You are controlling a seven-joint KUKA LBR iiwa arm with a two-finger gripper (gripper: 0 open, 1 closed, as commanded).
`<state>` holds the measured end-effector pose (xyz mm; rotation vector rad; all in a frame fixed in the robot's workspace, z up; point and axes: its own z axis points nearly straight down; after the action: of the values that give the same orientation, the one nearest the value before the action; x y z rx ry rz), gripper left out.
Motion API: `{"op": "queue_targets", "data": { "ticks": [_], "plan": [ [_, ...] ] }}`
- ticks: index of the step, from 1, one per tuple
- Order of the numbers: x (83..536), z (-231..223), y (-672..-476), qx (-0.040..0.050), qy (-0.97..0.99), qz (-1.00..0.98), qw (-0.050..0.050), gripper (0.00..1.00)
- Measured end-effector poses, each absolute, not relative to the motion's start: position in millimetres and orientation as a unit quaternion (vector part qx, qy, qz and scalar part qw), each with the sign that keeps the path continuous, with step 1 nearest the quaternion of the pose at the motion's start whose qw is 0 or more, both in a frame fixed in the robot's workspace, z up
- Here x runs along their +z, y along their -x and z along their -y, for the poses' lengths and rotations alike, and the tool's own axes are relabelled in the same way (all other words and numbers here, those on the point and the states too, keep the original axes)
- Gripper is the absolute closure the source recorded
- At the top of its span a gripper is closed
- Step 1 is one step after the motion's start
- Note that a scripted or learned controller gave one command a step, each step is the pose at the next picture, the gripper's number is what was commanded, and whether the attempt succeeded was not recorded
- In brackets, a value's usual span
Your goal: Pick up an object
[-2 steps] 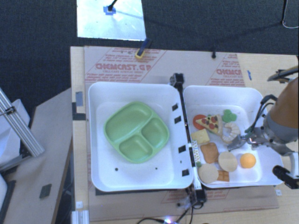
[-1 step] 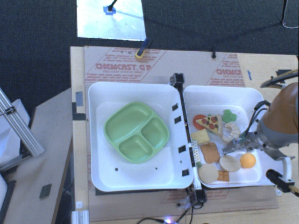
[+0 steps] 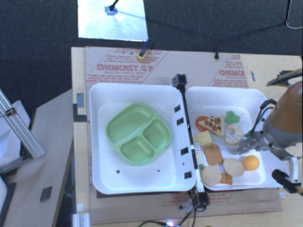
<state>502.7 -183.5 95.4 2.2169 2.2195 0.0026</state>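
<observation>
The right bin holds several toy foods: a pizza slice, a green leafy piece, a pale ring-shaped piece, a yellow cheese block, a brown toast, two cream discs and an orange ball. My gripper reaches in from the right and hangs low over this bin. It sits just right of the ring-shaped piece and above the orange ball. Nothing is visibly held.
The left bin holds a green divided plate. A black hinged divider runs between the bins. The arm's grey body with its orange band covers the right bin's right edge. A small cracker lies by the front wall.
</observation>
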Motion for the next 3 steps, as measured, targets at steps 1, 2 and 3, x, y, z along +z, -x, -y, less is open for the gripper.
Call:
{"op": "queue_targets", "data": {
  "ticks": [1,2,3],
  "plan": [
    [156.1,186.2,-499.4,0.0005,-0.706,-0.708,0.001,1.00],
    [220.3,188.0,-500.0,0.0017,-0.706,-0.709,0.004,1.00],
    [224.5,188.2,-501.0,0.0007,-0.706,-0.708,0.002,1.00]
  ]
}}
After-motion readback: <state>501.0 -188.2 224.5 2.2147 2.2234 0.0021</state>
